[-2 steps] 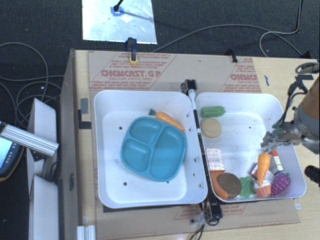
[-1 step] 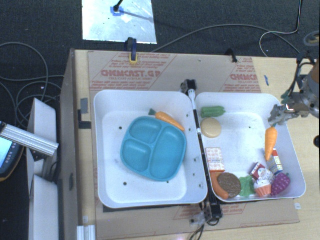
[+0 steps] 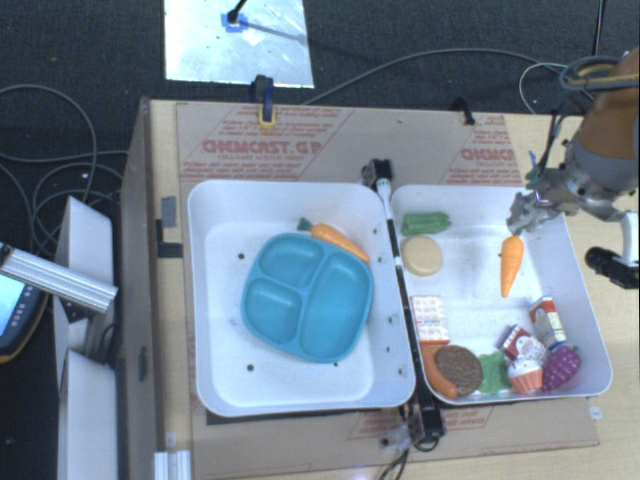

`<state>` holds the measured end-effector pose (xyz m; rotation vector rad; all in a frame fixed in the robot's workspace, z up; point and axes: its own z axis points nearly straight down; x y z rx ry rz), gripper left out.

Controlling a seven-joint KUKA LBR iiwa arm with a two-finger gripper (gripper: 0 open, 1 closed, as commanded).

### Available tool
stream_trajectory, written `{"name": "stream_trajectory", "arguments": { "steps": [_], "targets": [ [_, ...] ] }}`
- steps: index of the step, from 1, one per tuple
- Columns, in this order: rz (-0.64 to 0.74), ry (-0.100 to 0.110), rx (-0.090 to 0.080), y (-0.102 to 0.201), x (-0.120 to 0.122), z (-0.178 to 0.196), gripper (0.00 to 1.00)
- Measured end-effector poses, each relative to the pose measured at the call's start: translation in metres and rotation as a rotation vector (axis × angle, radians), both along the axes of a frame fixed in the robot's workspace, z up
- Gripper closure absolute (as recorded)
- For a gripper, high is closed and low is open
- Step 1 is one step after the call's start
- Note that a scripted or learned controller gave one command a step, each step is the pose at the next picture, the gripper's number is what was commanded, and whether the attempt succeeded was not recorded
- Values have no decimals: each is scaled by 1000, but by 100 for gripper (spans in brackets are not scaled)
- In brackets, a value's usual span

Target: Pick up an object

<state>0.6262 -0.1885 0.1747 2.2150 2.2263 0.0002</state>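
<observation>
**Gripper parked right over the carrot top**

While the arm reaches in from the right, its gripper (image 3: 527,211) sits at the far edge of the right bin (image 3: 592,298), right at the top end of the carrot (image 3: 511,264). Honestly can't tell if the fingers are apart or together, and I can't tell if they have the carrot either. The carrot lies pointing toward the near side on the bin floor. Also in that bin: a green piece (image 3: 425,223), a pale round thing (image 3: 422,256), and a pile of toy food along the near edge, including a brown cookie (image 3: 459,366) and a purple grape bunch (image 3: 561,365). The left bin (image 3: 215,268) has a blue divided plate (image 3: 307,297) with a second carrot (image 3: 338,240) touching its far rim.
</observation>
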Motion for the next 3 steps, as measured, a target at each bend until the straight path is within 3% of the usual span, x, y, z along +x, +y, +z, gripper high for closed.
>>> {"name": "stream_trajectory", "arguments": {
  "steps": [1,3],
  "targets": [
    [-3,1,0,-18,3,-80,100],
    [-2,-11,-4,70,-41,-86,100]
  ]
}}
